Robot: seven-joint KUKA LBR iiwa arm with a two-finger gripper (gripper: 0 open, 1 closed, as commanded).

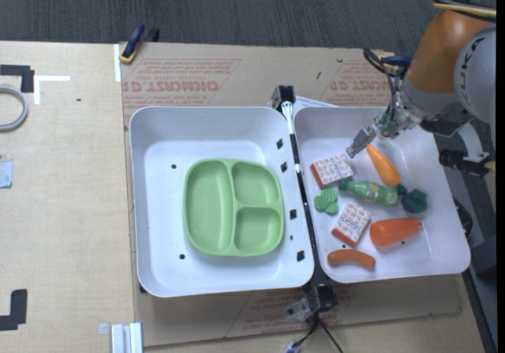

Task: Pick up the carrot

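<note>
The carrot [383, 165], small and orange, lies tilted in the far part of the right bin [446, 260], its upper end pointing toward the far left and its lower end toward the near right. The gripper [361, 143] hangs just to the far left of it, close to the carrot's upper tip, with nothing between its fingers; whether the claw is open or closed cannot be told from this view, since the fingers appear as a small grey shape seen at a slant. The arm [446, 51], with its orange band, reaches in from the right over the far right corner of that bin. Just near the carrot lies a green bottle [369, 192] on its side, and beside the bottle's right end sits a dark green broccoli piece [414, 200]. Left of the carrot is a red and white patterned block [331, 170], and a second one [351, 223] lies nearer, below the bottle. A small green leafy piece [327, 202] rests near the bin's left wall. A larger orange-red piece [395, 230] lies in the near right part, and a reddish sausage [351, 259] lies by the near wall. The left bin [150, 185] holds a light green divided plate [234, 207] with three compartments. Both bins sit on a cardboard sheet [205, 75] on the bench.
</note>
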